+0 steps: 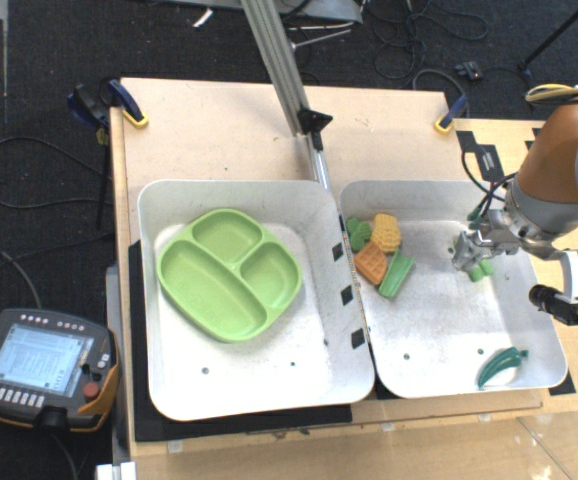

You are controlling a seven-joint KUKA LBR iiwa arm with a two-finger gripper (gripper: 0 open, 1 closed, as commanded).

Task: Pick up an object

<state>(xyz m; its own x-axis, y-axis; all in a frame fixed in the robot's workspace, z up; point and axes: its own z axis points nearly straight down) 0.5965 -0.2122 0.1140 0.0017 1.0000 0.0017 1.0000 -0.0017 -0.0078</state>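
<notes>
While the gripper (472, 256) sits low inside the right bin (529, 368), a small green object (481, 268) lies at its tip; whether the jaws grip it, I cannot tell; yellow, orange and green toys (379, 251) cluster near that bin's left wall; a teal piece (501, 365) rests near its front rim.

Two shallow white bins are borne side by side on the pale tabletop (219, 133): the left bin (169, 368) and the right bin (449, 368), their inner edges touching. Yellow-tipped clamps (129, 108) are fixed at the far corners.
</notes>
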